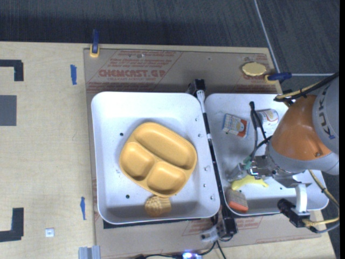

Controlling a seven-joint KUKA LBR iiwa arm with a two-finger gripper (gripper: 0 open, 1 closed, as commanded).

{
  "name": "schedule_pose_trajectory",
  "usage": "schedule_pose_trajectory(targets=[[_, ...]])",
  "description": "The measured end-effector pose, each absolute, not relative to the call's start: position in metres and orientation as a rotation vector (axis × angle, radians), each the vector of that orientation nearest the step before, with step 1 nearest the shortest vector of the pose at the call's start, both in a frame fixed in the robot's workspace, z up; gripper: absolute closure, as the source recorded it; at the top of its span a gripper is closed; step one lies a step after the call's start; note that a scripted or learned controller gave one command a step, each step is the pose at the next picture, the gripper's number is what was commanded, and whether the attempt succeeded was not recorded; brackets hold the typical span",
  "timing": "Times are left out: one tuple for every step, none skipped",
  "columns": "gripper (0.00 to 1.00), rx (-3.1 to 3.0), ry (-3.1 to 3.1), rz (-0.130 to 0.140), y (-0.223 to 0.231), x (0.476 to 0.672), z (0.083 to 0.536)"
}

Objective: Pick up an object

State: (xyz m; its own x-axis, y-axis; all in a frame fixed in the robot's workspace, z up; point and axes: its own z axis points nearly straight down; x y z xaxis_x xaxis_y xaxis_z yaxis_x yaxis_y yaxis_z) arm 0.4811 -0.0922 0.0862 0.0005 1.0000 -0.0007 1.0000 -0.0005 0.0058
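My gripper [246,170] is low in the right bin [318,201], near its front left part. Directly beneath and in front of it lies a yellow banana-shaped toy [249,184], touching or almost touching the gripper. An orange and grey object [237,200] rests just in front of the banana, by the bin's front wall. A small white, blue and orange carton [234,124] lies at the back of this bin, with a small white packet [268,115] to its right. The grey arm with its orange band [296,136] covers the bin's right half.
The left bin [105,144] holds a large yellow three-compartment plate [157,157] and a tan ridged ball [158,205] against the front wall. Black cables [254,125] loop above the right bin. A tan disc [254,69] lies on the board behind the bins.
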Motion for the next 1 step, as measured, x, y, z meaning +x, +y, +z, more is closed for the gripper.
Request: schedule_pose_trajectory(targets=[[1.00,2.215,2.213,0.010,-0.0925,0.4830,0.0968]])
